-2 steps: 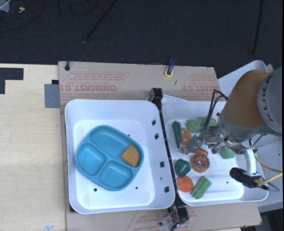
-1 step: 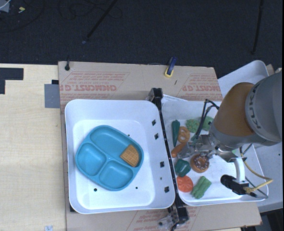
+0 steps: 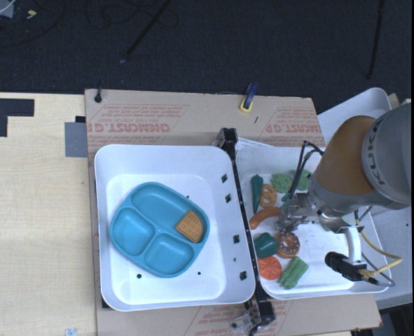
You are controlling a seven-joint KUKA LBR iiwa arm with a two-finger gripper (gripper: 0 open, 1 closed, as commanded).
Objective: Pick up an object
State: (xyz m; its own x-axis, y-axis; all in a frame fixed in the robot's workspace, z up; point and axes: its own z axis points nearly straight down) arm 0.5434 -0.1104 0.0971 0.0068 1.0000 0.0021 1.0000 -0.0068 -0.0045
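The grey arm with its orange band [image 3: 347,163] reaches over the right white bin [image 3: 333,275] and hides much of its far side. The gripper [image 3: 288,219] hangs low over a pile of small toy foods; whether its fingers are spread or closed is too dark and cluttered to tell. Just below it lies a brown ring-shaped doughnut [image 3: 288,244], partly covered. Beside the doughnut sit a red round piece [image 3: 269,267] and a green oblong piece [image 3: 293,272]. The left white bin [image 3: 122,163] holds a blue divided plate [image 3: 140,229] carrying a tan waffle square [image 3: 190,226].
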